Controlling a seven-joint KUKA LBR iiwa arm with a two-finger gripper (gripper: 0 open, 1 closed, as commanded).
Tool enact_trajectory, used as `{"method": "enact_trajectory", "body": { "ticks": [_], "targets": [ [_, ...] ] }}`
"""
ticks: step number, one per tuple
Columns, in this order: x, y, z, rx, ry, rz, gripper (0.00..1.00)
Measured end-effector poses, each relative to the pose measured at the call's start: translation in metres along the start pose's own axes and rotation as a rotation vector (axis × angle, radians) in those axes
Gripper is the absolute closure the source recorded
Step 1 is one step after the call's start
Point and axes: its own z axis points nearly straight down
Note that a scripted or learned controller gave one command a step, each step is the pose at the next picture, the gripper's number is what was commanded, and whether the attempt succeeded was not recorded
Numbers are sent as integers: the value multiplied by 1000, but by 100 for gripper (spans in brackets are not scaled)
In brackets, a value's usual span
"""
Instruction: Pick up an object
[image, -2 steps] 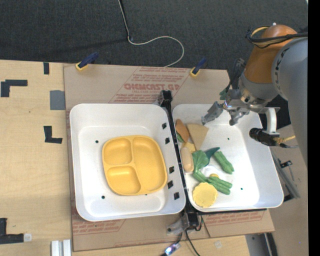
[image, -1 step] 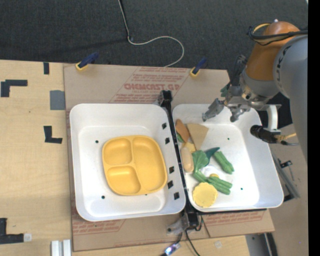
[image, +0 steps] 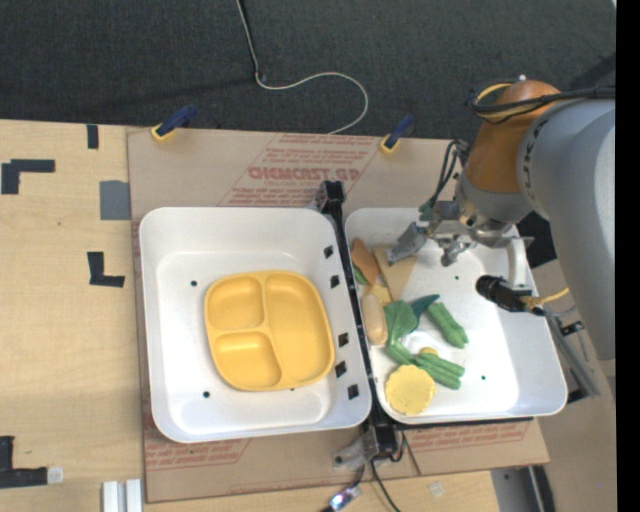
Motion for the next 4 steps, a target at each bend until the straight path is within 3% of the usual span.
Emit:
{"method": "enact_trajectory", "body": {
  "ticks": [1,2,4],
  "targets": [
    [1,0,45,-3,-1,-1,0],
    [2,0,33,-5,-2,-2,100],
    [-2,-5,-89,-10,-1,1,100]
  ]
}}
